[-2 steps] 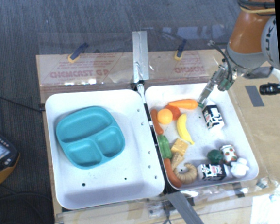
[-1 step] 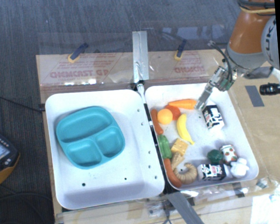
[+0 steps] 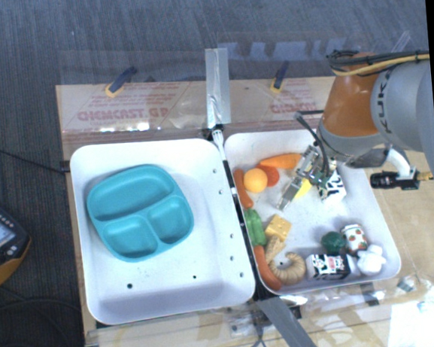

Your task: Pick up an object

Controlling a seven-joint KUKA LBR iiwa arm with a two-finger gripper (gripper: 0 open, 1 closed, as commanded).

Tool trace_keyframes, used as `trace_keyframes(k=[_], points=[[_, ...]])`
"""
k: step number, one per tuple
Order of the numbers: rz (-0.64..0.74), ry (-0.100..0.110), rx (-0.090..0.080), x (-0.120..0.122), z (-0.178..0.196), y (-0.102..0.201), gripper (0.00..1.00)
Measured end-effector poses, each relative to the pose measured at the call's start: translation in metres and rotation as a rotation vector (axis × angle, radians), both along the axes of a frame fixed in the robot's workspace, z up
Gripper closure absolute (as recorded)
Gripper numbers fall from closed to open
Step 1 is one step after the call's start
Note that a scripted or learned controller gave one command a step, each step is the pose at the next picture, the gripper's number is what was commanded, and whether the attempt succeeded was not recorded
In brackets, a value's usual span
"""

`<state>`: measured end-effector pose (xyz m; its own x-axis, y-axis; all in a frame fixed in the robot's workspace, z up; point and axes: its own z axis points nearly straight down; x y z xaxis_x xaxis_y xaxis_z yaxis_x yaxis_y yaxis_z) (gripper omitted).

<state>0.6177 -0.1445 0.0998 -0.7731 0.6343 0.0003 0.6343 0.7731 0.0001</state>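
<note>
Yellow block point(image 3: 303, 188) sits at the end effector point(image 3: 299, 184) tips; whether it's gripped, I cannot tell

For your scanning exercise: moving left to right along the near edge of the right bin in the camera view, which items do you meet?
Croissant-shaped pastry → black-and-white carton → white ball.

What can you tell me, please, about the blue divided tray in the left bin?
The blue divided tray is a turquoise, plastic-looking dish with rounded corners and three compartments: one long one along its upper side and two smaller ones below. It lies flat, right side up and turned at a slant, in the upper left part of the left bin. It rests on the bin floor, apart from the walls.
</note>
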Motion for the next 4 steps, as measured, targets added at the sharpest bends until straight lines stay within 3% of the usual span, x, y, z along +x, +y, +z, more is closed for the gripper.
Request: trace_keyframes(k=[1,2,3,4], points=[[-0.119,0.031,-0.02,0.024,-0.006,0.022,0.0],[-0.115,0.004,-0.026,0.029,0.002,0.022,1.0],[-0.555,-0.02,0.003,-0.062,-0.007,0.009,1.0],[-0.582,0.002,-0.004,-0.039,0.091,-0.025,1.0]])
